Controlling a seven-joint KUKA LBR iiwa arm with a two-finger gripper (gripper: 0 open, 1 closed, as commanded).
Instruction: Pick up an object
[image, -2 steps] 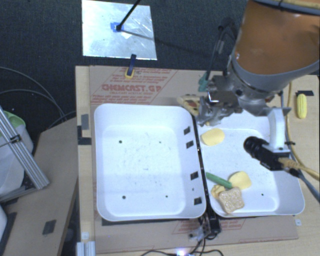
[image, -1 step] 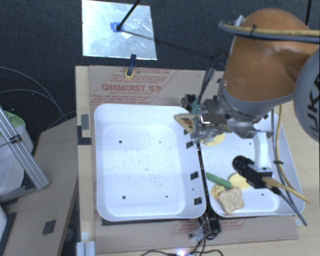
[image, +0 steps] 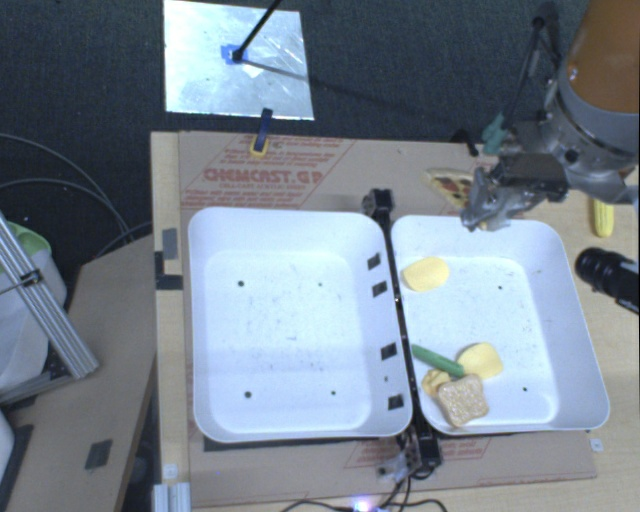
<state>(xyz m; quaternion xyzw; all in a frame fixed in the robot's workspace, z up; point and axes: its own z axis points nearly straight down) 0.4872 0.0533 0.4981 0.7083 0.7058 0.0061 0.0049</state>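
Observation:
The right bin (image: 560, 300) holds a yellow oval piece (image: 426, 273) near its far left. Towards the front lie a green stick (image: 437, 359), a second yellow piece (image: 481, 359), a small yellow bit (image: 435, 381) and a tan bread slice (image: 464, 400), close together. My gripper (image: 483, 217) hangs over the far rim of the right bin, to the right of and beyond the yellow oval piece. Nothing shows between its fingers.
The left bin (image: 285, 320) stands beside the right one, with a black divider strip (image: 392, 310) between them. A yellow thing (image: 602, 216) lies on the bench at the far right. A shiny sheet (image: 238, 58) lies beyond the bench.

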